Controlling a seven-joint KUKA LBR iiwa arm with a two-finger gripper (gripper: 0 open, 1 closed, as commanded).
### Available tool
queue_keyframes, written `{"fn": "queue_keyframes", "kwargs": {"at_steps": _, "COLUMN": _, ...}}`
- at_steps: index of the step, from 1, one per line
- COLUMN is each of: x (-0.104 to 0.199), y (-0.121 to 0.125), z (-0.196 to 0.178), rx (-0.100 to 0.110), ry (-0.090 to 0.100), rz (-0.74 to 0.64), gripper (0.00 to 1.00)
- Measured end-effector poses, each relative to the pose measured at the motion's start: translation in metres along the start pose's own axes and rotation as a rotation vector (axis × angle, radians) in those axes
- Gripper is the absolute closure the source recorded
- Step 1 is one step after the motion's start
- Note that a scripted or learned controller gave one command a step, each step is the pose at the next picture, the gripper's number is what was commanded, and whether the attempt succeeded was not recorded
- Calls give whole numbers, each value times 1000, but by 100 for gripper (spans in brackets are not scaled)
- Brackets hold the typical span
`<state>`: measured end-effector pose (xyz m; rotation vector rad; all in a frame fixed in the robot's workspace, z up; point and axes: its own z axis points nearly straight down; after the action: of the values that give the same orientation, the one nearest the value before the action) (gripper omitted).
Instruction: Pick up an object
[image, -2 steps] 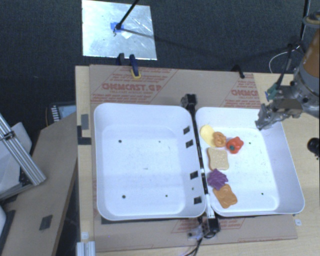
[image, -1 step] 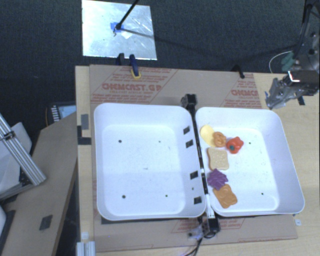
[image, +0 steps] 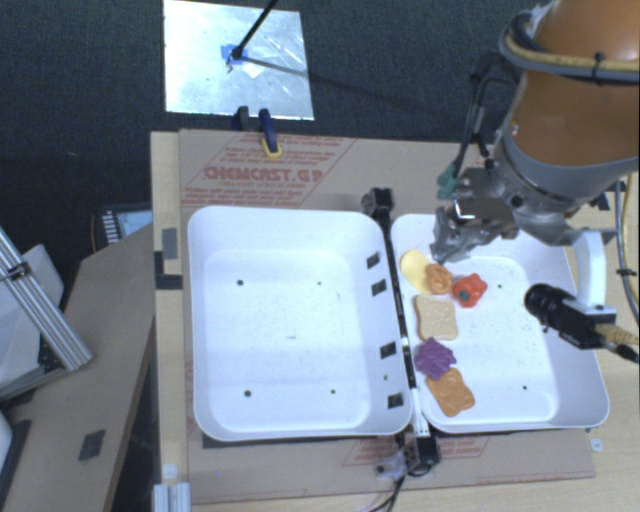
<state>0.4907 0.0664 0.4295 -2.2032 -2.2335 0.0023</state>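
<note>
Six toy foods line the right bin's (image: 580, 400) inner edge, directly beneath the tool (image: 447, 250), poised to pick; its grip cannot be told.

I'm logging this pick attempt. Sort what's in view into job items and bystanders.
Job items:
- gripper, low over the right bin
- yellow piece
- small orange piece
- red pepper toy
- toast slice
- purple piece
- orange piece

Bystanders:
- left bin
- cardboard sheet
- foil square
</note>
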Motion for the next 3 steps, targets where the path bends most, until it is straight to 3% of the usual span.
{"fn": "queue_keyframes", "kwargs": {"at_steps": 1, "x": 54, "y": -4, "z": -36, "rx": -9, "ry": 0, "rz": 4, "gripper": 100}}
{"fn": "queue_keyframes", "kwargs": {"at_steps": 2, "x": 72, "y": -4, "z": -110, "rx": -14, "ry": 2, "rz": 8, "gripper": 100}}
{"fn": "queue_keyframes", "kwargs": {"at_steps": 3, "x": 143, "y": -3, "z": -30, "rx": 2, "ry": -3, "rz": 3, "gripper": 100}}
